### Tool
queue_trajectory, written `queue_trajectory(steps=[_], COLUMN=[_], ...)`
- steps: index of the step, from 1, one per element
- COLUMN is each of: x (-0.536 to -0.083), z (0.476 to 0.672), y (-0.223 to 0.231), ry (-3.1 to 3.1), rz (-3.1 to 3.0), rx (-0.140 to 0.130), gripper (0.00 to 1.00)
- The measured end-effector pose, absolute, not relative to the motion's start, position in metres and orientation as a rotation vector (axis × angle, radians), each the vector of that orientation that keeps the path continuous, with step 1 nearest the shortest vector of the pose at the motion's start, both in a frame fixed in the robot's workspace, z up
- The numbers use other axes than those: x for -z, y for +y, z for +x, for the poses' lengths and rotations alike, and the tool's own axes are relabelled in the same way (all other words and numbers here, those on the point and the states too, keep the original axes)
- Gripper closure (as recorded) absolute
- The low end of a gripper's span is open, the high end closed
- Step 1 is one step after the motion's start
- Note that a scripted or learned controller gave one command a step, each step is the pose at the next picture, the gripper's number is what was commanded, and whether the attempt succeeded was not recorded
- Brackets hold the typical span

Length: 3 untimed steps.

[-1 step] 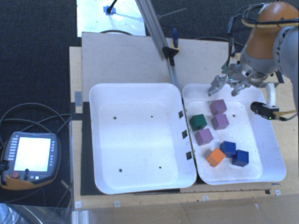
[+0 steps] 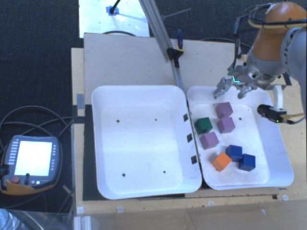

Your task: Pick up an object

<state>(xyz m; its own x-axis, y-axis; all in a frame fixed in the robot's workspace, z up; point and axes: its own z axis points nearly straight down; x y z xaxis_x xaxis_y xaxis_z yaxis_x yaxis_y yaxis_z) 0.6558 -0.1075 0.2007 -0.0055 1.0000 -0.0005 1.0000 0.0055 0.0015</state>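
With its fingers spread and empty, the gripper (image 2: 233,88) hovers just beyond the nearest purple block (image 2: 223,109) (three purples cluster there), so a descent could straddle two blocks and jam.

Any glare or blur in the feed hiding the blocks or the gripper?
Camera view: even light, the blocks sharp with only soft shadows; the left bin is bright white, nearly washed out; a glary patch lies at the top, beyond the bench; the gripper is slightly soft, its fingers spread above the right bin, nothing between them.
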Motion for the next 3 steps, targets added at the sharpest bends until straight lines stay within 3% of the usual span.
queue_trajectory(steps=[1,2,3], x=[-0.155,-0.117,-0.116], z=[0.647,0.651,0.654], y=[-0.107,-0.106,-0.106], ry=[2.226,2.214,2.211], rz=[2.219,2.207,2.202], rx=[0.003,-0.015,-0.021], gripper=[0.0,0.0,0.0])
